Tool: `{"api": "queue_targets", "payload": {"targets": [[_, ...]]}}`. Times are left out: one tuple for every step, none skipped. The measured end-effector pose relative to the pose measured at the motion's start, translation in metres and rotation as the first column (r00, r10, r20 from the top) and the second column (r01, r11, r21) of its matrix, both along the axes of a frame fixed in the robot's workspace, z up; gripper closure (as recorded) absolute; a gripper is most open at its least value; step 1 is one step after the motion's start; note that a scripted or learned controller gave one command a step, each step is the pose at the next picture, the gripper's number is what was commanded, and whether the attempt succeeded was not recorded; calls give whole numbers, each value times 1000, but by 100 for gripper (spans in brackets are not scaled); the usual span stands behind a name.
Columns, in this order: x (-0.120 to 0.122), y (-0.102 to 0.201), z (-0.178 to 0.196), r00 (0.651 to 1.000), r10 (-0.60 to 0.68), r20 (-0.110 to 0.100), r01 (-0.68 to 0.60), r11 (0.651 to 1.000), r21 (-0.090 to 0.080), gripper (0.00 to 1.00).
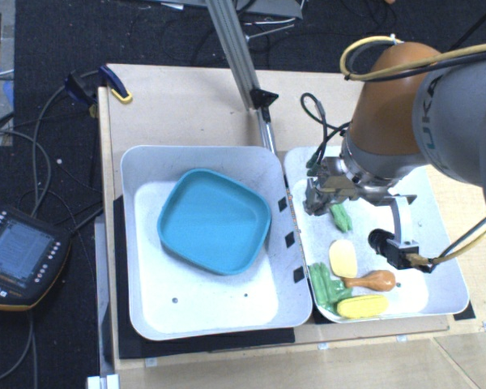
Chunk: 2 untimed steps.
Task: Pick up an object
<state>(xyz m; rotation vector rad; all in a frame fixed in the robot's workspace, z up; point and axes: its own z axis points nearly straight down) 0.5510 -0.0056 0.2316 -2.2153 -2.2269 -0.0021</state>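
The arm reaches in from the right of the frame, and its gripper (317, 194) hangs low over the upper left part of the right bin (441, 241); whether the claw is spread or pressed together cannot be told. Just below and right of it lies a small green vegetable (341, 217), seemingly a light, stiff plastic toy, smooth and likely to slip, so best pinched across its narrow middle. Lower in that bin lie a pale yellow piece (343, 258), a brown gourd-shaped toy (374, 280), a yellow corn (361, 305) and a green pod (324, 284). A blue plate (215, 221) sits in the left bin (146, 298).

Green pod (341, 217), cream piece (343, 258), yellow corn (362, 305), right bin (437, 217)
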Motion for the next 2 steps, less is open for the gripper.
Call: {"api": "queue_targets", "payload": {"targets": [[2,46,-7,1000,-1,-2,1,1000,0,100],[15,94,-3,1000,-1,-1,1,1000,0,100]]}}
